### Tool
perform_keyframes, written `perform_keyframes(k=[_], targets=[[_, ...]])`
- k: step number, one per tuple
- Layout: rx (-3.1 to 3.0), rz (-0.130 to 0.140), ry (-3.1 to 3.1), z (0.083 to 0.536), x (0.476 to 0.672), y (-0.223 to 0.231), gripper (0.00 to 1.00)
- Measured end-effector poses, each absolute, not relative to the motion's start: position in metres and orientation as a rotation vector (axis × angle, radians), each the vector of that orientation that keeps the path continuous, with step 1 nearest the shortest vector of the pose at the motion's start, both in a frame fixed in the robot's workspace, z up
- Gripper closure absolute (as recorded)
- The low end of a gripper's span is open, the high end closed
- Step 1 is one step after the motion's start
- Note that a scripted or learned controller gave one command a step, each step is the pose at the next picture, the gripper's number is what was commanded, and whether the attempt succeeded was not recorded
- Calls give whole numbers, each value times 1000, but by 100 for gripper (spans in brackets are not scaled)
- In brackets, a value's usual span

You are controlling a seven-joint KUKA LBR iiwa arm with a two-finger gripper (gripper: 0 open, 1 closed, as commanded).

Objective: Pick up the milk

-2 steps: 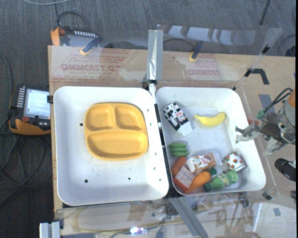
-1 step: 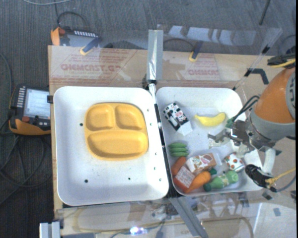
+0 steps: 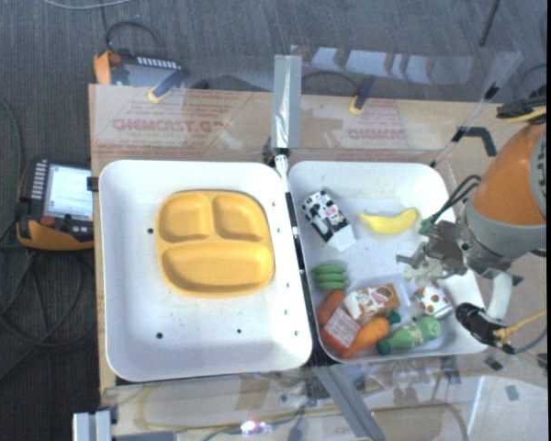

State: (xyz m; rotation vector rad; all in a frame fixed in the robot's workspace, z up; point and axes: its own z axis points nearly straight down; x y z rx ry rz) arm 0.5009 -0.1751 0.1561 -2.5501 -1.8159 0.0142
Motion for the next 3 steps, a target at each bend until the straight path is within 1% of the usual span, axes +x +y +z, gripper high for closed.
perform_keyframes(k=[1, 2, 3], targets=[[-2936, 12, -1115, 190, 484, -204, 100], [-3072, 16, -656, 213, 485, -219, 100], [-3123, 13, -353, 248, 484, -225, 100]])
